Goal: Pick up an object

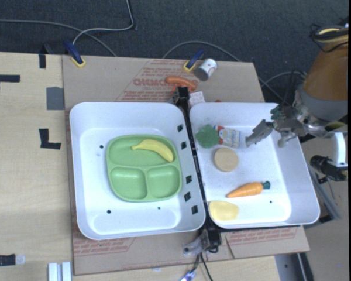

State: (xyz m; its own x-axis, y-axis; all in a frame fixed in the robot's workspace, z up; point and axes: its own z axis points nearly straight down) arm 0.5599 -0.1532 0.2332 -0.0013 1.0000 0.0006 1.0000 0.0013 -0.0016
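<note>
The gripper (269, 132) hangs over the right bin (292, 180) with its two fingers spread apart and nothing between them. The nearest candidates lie just beyond its tips: a small white packet (230, 137), a green broccoli piece (207, 136) and a tan round cookie (226, 159). Crowded as these are, a descent could nudge one aside or pinch two together. The carrot (246, 189) lies farther below. The bins rest on cardboard (140, 84) over a wooden bench (17, 157); dark carpet (222, 16) lies behind.

Orange carrot (245, 189), flat in right bin (292, 180), w/ tan disc (226, 159).
</note>
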